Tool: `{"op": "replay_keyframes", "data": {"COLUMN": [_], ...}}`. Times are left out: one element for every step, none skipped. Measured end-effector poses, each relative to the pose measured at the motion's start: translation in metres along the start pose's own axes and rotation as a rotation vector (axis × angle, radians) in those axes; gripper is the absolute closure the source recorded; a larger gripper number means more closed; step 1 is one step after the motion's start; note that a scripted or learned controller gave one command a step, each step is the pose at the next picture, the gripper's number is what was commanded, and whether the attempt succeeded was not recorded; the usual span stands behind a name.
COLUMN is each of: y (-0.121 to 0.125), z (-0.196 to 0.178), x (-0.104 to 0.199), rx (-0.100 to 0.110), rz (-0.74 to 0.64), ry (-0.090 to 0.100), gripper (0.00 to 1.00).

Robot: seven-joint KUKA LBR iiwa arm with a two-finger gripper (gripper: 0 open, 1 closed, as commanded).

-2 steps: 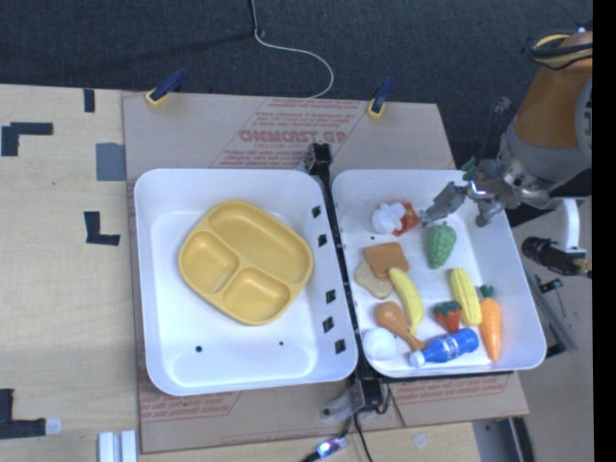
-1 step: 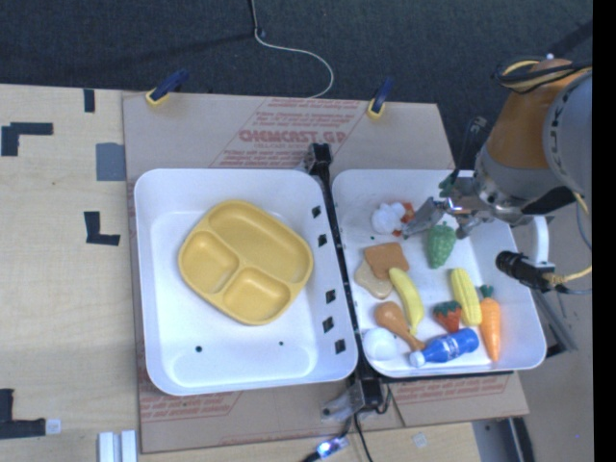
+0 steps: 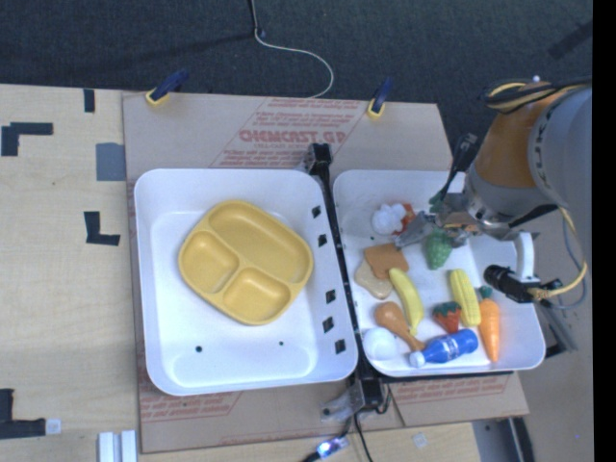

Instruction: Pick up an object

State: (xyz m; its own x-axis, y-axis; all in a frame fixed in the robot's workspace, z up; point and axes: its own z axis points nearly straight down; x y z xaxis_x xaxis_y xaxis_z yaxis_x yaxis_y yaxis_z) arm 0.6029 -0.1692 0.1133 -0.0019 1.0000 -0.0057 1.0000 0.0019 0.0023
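Broccoli [image 3: 439, 251]: right bin [image 3: 525, 359], just beside my gripper [image 3: 416, 229].
Grip: I cannot tell.
Yellow tray [image 3: 244, 260]: left bin [image 3: 159, 287].

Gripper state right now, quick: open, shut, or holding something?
Gripper: cannot be told; it sits low in the right bin beside the green toy.

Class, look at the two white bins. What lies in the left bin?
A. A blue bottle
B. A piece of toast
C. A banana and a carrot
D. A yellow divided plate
D: the yellow divided plate lies alone in the left bin, while the banana, carrot, blue bottle and toast are all in the right bin.
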Motion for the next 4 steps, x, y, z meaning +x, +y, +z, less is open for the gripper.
{"op": "replay_keyframes", "data": {"y": [0.002, 0.003, 0.007, 0.008], "z": [0.028, 0.015, -0.029, -0.089], "x": [0.000, 0.001, -0.004, -0.012], "rx": [-0.002, -0.005, 0.000, -0.002], "rz": [0.001, 0.000, 0.001, 0.001], "ry": [0.003, 0.004, 0.005, 0.005], "gripper": [0.00, 1.00, 1.00, 1.00]}}
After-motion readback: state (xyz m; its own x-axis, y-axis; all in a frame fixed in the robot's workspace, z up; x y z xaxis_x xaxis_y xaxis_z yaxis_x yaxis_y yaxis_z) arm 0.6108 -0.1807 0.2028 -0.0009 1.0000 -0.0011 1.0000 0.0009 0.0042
